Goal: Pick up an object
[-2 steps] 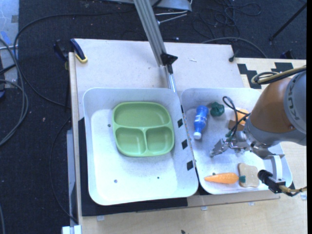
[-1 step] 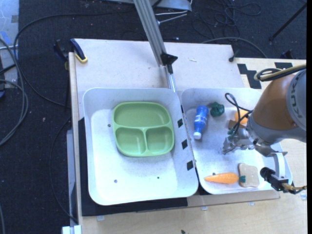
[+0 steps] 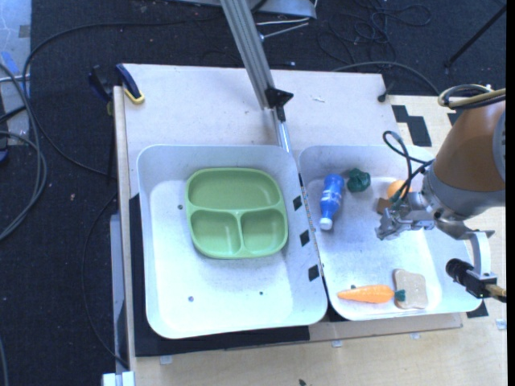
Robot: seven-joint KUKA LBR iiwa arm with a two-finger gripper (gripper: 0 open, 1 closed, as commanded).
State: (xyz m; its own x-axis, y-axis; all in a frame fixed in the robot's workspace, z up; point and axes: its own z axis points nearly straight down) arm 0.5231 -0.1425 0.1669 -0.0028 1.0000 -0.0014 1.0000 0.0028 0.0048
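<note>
- So, from my seat, the gripper hangs low over the right bin, near its right-hand side, and I can't make out from this slanted view how it is set or whether it has anything in it; nothing I can see says it carries an object.
- Candidates all lie in that right bin: a blue bottle on its side toward the upper left, a small dark green piece just beside the bottle's top end, an orange carrot along the near wall, a tan block touching or nearly touching the carrot's thick end, and a bit of orange peeking out behind the wrist.
- My guess is the bottle is light, stiff plastic and smooth; being round, it would roll if nudged, so I'd close across its middle, fingers square to its long axis.
- The carrot looks like a light toy, tapered, so I'd take it at the thick half, though the tan block crowds that end.
- The green piece is small and lumpy; it is too blurred to judge a hold.
- Over in the left bin sits a green divided plate, wide and flat, which I judge poor for a two-finger pinch except at its rim.
</note>
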